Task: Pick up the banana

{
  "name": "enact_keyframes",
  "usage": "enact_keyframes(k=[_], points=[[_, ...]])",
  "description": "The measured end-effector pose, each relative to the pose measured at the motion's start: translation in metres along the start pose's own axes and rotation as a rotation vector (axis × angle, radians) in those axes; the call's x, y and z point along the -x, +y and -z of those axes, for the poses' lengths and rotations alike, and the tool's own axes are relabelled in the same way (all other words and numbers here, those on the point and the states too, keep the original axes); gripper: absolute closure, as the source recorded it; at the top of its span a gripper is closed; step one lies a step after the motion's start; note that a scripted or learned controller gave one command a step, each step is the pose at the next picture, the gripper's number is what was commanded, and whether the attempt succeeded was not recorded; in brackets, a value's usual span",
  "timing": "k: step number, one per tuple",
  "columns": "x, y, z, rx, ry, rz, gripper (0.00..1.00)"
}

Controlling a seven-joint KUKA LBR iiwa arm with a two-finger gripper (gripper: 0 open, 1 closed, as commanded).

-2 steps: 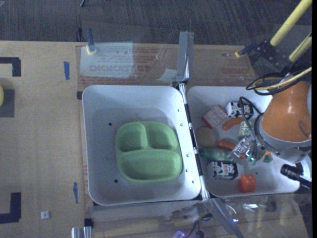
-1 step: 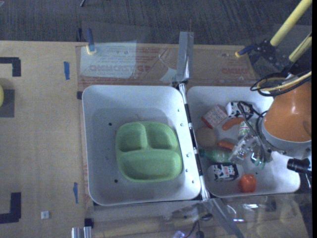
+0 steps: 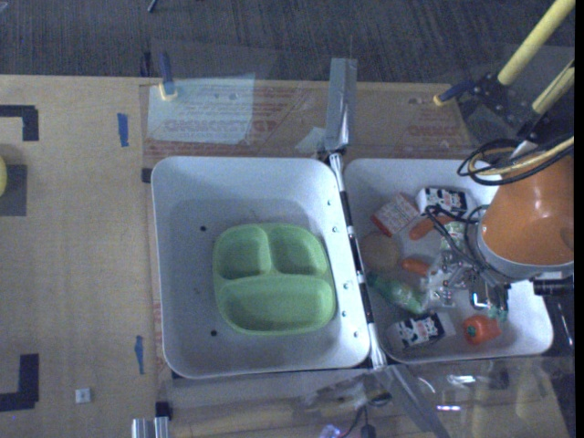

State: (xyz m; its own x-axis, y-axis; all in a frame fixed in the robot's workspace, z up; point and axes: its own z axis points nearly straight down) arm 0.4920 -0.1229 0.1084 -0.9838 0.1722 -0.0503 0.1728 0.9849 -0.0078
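My gripper [image 3: 456,279] hangs low inside the right bin [image 3: 470,352], under the arm's orange band [image 3: 534,222], among cables and metal parts. It sits over the bin's middle, close to a small orange piece [image 3: 415,265] and a green item [image 3: 397,292]. Nothing yellow is visible in this bin around the gripper. The arm covers the bin's right part.
The right bin also holds a red-and-white box [image 3: 395,213], two black-and-white cartons [image 3: 443,199] [image 3: 420,329] and a red toy fruit [image 3: 481,328]. The left bin [image 3: 164,245] holds a green divided tray [image 3: 272,278]. A yellow object [image 3: 2,177] peeks in at the bench's left edge.
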Motion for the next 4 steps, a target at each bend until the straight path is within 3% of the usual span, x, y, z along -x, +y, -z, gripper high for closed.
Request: enact_keyframes(k=[1, 2, 3, 4], points=[[0.006, 0.007, -0.001, -0.014, -0.008, 0.313, 1.0], [0.017, -0.002, -0.003, 0.008, -0.014, 0.781, 1.0], [0.003, -0.004, -0.021, 0.025, 0.029, 0.781, 0.0], [-0.003, 0.028, -0.02, 0.018, 0.04, 0.469, 0.0]])
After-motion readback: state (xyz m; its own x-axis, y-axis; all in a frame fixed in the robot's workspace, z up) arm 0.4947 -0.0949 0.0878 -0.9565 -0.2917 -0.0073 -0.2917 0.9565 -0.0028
